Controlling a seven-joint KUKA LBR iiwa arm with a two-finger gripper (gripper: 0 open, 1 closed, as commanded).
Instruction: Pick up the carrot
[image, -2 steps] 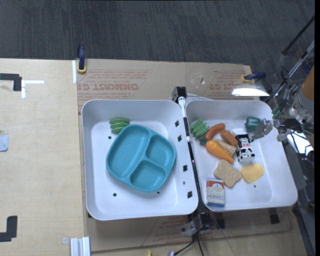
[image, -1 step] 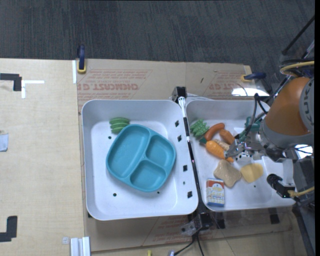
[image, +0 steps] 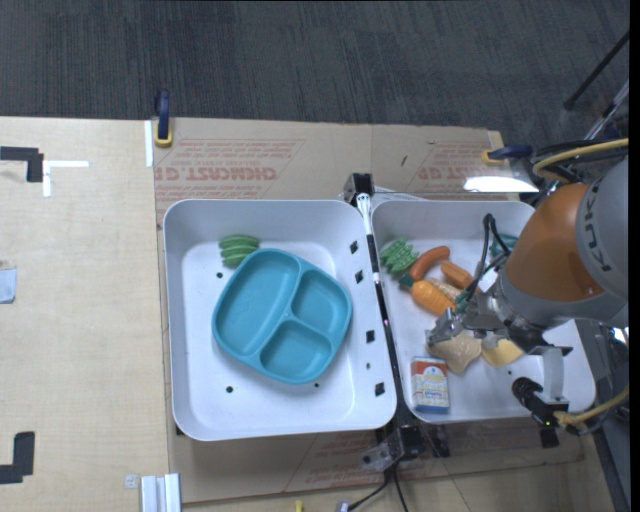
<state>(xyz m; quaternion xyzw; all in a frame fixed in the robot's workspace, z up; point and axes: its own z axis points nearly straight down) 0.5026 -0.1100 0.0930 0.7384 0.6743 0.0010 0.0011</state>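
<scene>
Grey metal fingers of the gripper (image: 447, 325) hang low in the right bin (image: 560, 395), beside a pale bread-like piece (image: 460, 352); whether they are spread or pressed together cannot be told from this slant, and nothing shows between them. Just up and to the left lies the carrot (image: 433, 295), orange, with its green top (image: 398, 256) pointing toward the bin's far left corner. Two sausage-like pieces (image: 431, 261) and (image: 457, 274) lie just beyond it. A pale yellow piece (image: 503, 351) sits under the arm's wrist, and a small carton (image: 430, 386) stands near the bin's near edge. Across the divider, the left bin (image: 190, 400) bears a blue divided plate (image: 283, 315), with a green vegetable (image: 239, 248) at its far corner.
</scene>
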